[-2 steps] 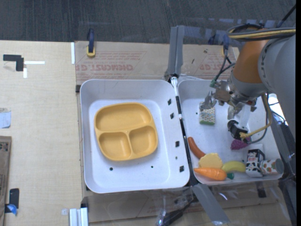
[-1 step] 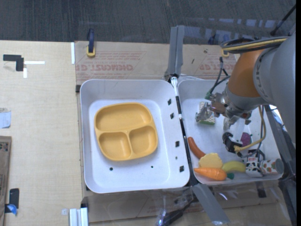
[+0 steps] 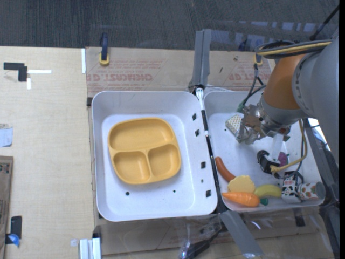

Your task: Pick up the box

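A small white box with red and dark markings (image 3: 307,191) lies in the front right corner of the right bin (image 3: 232,104). Beside it on the left sits a small black-and-white patterned piece (image 3: 289,190). My gripper (image 3: 246,133) hangs over the back middle of that bin, well away from the box. A beige dotted piece (image 3: 233,124) lies right at the gripper's left side. Whether it touches the gripper I cannot tell.
A red sausage (image 3: 225,169), a carrot (image 3: 241,198), a yellow lump (image 3: 241,184) and a banana-like piece (image 3: 268,191) lie along the right bin's front. A small purple item (image 3: 283,158) lies mid-bin. The left bin (image 3: 102,144) holds a yellow divided plate (image 3: 144,150).
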You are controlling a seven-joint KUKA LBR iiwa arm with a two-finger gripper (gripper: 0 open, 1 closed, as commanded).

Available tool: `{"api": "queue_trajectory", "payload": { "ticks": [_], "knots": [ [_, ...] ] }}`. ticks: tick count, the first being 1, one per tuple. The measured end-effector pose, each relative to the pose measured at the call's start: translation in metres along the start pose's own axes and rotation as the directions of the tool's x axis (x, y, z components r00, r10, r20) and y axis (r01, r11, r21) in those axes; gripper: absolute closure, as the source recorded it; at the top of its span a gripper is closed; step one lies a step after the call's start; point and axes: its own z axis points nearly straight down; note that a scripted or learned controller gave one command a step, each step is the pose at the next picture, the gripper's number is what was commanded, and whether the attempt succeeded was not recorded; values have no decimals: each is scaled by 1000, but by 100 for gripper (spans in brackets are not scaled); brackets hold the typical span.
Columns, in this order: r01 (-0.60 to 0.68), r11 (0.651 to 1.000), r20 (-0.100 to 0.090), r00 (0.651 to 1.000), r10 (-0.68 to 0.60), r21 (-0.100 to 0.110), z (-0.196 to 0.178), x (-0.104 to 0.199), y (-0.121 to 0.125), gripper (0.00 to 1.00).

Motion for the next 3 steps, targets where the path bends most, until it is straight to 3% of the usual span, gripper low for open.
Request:
{"api": "queue_trajectory", "payload": {
  "ticks": [1,2,3],
  "knots": [
    [0,1000,0,1000,0,0,0,0,0,0],
    [-68,998,0,998,68,-2,-91,9,-13,0],
    [-20,1000,-2,1000,20,-12,3,-35,33,0]
  ]
}}
